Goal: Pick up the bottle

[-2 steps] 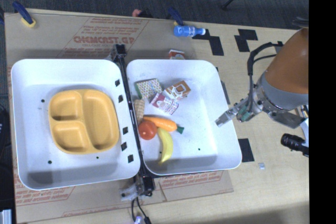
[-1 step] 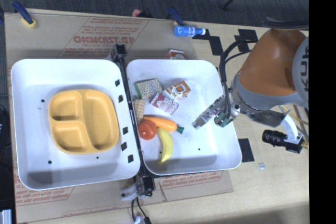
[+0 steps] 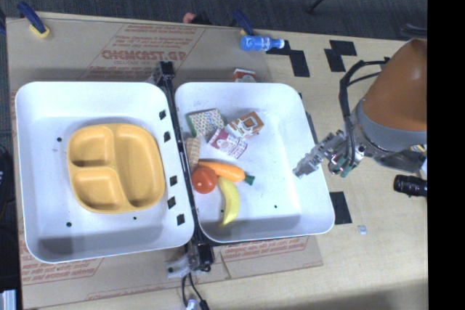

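Bottle (image 3: 261, 43) lies on bench (image 3: 363, 258) beyond right bin's (image 3: 290, 94) far rim, long axis left-right, well up-left of gripper (image 3: 314, 162) at that bin's right rim; finger state cannot be told

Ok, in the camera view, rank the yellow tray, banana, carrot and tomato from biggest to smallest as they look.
1. Yellow tray
2. Banana
3. Carrot, close to the banana in length, so that order is unsure
4. Tomato

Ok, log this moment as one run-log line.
claw: over right bin's right edge | bottle: on bench behind right bin, not held | yellow tray: left bin
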Robot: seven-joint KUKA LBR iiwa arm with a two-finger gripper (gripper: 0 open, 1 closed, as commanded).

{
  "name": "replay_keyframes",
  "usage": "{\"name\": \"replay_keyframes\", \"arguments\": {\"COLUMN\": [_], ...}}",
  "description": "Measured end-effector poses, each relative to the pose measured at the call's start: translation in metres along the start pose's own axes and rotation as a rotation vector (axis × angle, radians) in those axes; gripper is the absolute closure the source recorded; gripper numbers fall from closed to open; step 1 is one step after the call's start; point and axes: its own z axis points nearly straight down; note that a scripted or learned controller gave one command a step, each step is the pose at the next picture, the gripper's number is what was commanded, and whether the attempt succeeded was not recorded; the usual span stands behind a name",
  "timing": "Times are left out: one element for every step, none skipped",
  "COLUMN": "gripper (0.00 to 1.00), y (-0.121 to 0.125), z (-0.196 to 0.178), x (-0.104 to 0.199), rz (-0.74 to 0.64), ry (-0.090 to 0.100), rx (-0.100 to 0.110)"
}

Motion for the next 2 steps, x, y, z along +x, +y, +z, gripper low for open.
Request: {"name": "replay_keyframes", "arguments": {"gripper": [1.00,1.00], "y": [-0.005,0.042], "z": [-0.002,0.004], "x": [-0.006,0.050], "rz": [-0.147,-0.133], "ry": [-0.001,0.003], "rx": [0.000,0.001]}}
